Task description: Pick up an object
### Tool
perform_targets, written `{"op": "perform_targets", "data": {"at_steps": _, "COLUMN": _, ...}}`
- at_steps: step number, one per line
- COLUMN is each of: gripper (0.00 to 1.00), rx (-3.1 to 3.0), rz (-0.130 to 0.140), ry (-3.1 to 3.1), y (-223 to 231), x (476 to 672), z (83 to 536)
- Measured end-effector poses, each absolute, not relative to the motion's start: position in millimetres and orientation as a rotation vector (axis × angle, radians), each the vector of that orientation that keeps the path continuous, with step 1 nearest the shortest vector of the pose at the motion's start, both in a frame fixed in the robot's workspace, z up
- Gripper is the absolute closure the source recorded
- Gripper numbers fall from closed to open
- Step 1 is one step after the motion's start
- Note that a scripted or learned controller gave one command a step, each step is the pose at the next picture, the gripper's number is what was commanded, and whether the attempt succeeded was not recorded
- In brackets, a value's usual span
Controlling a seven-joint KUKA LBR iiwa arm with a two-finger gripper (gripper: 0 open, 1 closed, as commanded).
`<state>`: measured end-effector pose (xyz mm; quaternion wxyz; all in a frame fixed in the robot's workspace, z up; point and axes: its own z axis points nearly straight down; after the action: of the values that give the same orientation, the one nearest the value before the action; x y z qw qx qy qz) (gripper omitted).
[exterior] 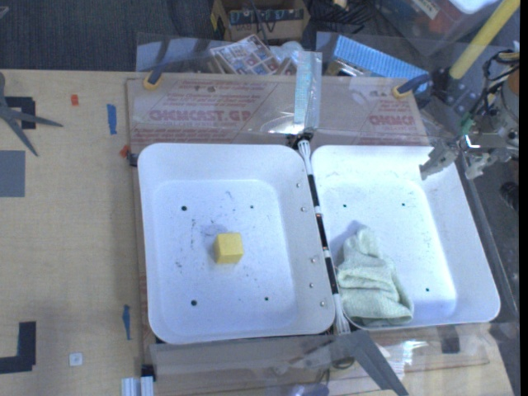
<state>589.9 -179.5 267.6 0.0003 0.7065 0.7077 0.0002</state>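
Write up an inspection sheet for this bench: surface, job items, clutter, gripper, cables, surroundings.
Surface: two shallow white bins side by side, left bin scuffed with dark marks, right bin.
Job's things: small yellow foam cube mid left bin; crumpled pale green cloth against the right bin's left wall.
Clutter: blue tape strips on the wooden benchtop.
Grippers: two-finger gripper above the right bin's far right corner, carrying nothing.
Cables: dark cables on the floor behind.
Surroundings: clear plastic sheets, cardboard box.
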Motion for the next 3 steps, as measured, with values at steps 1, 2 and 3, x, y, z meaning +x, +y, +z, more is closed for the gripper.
{"op": "perform_targets", "data": {"at_steps": 1, "gripper": 0.0, "rx": 2.306, "rz": -0.002, "ry": 2.137, "y": -155.7, "x": 577.5, "z": 217.9}}
{"op": "perform_targets", "data": {"at_steps": 2, "gripper": 0.0, "rx": 2.387, "rz": 0.002, "ry": 2.038, "y": -133.8, "x": 607.7, "z": 222.8}}
{"op": "perform_targets", "data": {"at_steps": 3, "gripper": 0.0, "rx": 2.208, "rz": 0.004, "ry": 2.229, "y": -136.4, "x": 560.4, "z": 94.8}}
